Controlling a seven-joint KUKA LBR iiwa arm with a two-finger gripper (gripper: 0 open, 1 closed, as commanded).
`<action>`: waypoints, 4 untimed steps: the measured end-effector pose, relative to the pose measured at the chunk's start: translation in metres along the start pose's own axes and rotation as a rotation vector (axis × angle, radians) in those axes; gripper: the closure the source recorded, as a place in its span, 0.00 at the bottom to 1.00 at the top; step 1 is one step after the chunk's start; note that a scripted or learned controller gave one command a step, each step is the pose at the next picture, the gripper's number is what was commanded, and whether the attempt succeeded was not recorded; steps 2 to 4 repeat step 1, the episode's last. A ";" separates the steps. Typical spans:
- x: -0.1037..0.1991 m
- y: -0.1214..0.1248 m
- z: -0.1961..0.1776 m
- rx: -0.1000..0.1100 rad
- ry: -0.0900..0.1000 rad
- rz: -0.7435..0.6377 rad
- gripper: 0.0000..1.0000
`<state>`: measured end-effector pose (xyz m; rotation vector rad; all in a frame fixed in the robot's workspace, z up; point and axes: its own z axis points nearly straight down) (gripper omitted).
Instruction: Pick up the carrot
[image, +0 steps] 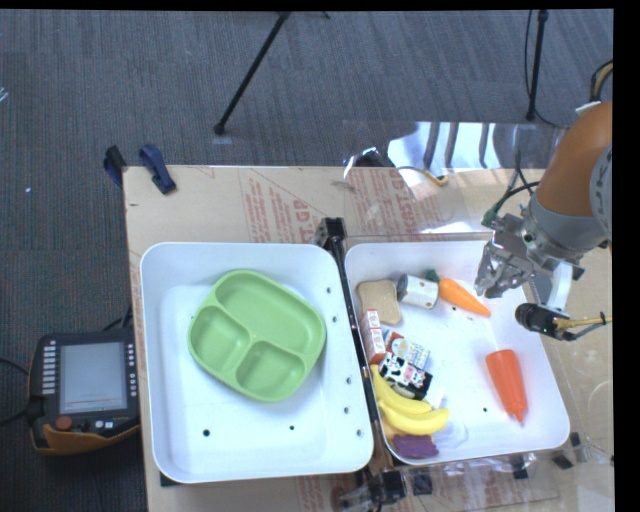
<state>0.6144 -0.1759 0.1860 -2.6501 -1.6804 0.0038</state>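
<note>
Two white bins side by side on the bench (250, 195). In the left bin (170, 420), a green plate (257, 335) with three parts. In the right bin (470, 440), lots of small things. Near the top of it, the carrot (464, 296), small and orange with a green tip, lying flat and slanting. Just left of the carrot, a little white can (419, 290), then a tan slice of bread (379, 300). Lower down, yellow bananas (408, 408) and a black-and-white carton (406, 366). Off to the right, a bigger orange cone shape (507, 383). Just right of the carrot and above it, the tool (497, 280), pointing down. Hard to tell if open or closed. Nothing seen held in it.
</note>
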 end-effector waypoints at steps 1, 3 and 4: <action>0.032 -0.068 -0.017 0.003 0.001 0.299 1.00; 0.032 -0.068 -0.017 0.003 0.001 0.299 1.00; 0.032 -0.068 -0.017 0.003 0.001 0.299 1.00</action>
